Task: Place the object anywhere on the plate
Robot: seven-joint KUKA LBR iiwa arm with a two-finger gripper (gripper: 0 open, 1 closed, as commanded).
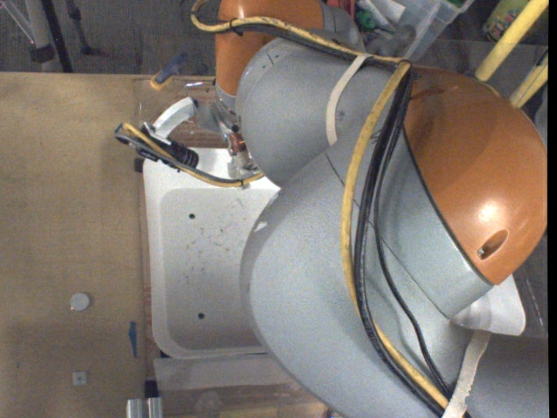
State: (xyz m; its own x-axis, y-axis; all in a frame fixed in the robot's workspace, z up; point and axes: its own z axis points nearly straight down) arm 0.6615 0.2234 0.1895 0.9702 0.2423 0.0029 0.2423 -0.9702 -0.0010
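From where I stand the grey robot arm with orange joint caps (365, 233) covers most of the scene, from 12 o'clock down through the centre to 5 o'clock. A yellow cable (352, 198) and black cables are strapped along it with pale bands.

At about 8 o'clock of centre lies a shallow white plastic bin (187, 259). Its bare floor is scuffed with fine dark specks and has two small dark holes, one toward the far end and one toward the near end. The arm hides the right part of this bin.

Just beyond the bin's far end, at about 10 o'clock, a curved white rim (174, 114) peeks out from under the wrist. It may be the plate, but I cannot be sure. The gripper (219, 138) sits right over that spot, half buried beneath the wrist and a black cable connector (165, 151). Whether it is spread, closed or pinching anything I cannot tell. Nor can I tell where the object lies, since the arm covers that whole corner.

The tan wooden bench top (61, 190) fills the 9 o'clock side. A small grey round disc (79, 301) rests on it at about 8 o'clock, well apart from the bin.

At 12 to 1 o'clock, behind the arm, stands a clear plastic box (409, 7) holding brightly coloured toys. A yellow pole (522, 26) slants beside it.
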